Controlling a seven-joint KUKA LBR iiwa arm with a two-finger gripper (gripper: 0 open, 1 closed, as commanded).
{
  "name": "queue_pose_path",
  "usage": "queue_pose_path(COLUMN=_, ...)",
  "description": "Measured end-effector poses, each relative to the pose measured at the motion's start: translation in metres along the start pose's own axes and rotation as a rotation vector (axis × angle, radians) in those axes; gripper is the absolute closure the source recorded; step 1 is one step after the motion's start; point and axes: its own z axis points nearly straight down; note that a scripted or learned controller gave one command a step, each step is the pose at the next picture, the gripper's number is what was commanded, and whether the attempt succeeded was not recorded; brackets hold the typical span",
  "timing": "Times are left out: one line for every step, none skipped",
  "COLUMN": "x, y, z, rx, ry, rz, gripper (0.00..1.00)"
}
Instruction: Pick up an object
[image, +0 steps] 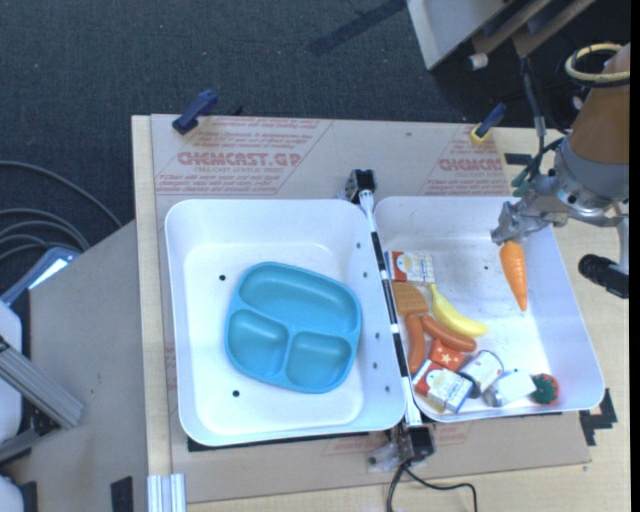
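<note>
Gripper (512, 232) positioned over the far-right part of the right bin (570, 310), at the end of the grey arm (590, 165) entering from the right edge. Fingers closed on the top end of a toy carrot (514, 274) — the carrot hangs from them, upright with a slight tilt, pointed tip down. Carrot is orange, tapered, smooth-surfaced, widest at the gripped end; no greenery can be made out at the top. It sits in the right half of the right bin, near the far edge, well apart from the other contents; whether its tip touches the bin floor cannot be determined.

Remaining contents are gathered along the bin's left wall and near edge. A small printed carton (413, 267) lies near the left wall, with a brown slab-shaped item (408, 298) just beside it. A yellow banana (455, 315) lies against a red-orange sausage (446, 333). Toward the near-left corner: a red-and-white box (443, 386). Along the near edge: small white pieces (508, 386) and a strawberry-like item (543, 388) at the near-right corner.

Left bin (200, 260) — holds a blue three-compartment plate (292, 327), roughly central.
</note>
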Motion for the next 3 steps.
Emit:
queue_pose_path(x=0.074, y=-0.022, z=-0.028, rx=0.003, ry=0.001, rz=0.0, gripper=1.0)
queue_pose_path(x=0.124, y=-0.064, z=-0.05, rx=0.004, ry=0.001, rz=0.001, gripper=1.0)
queue_pose_path(x=0.154, y=-0.132, z=-0.086, rx=0.005, ry=0.001, rz=0.001, gripper=1.0)
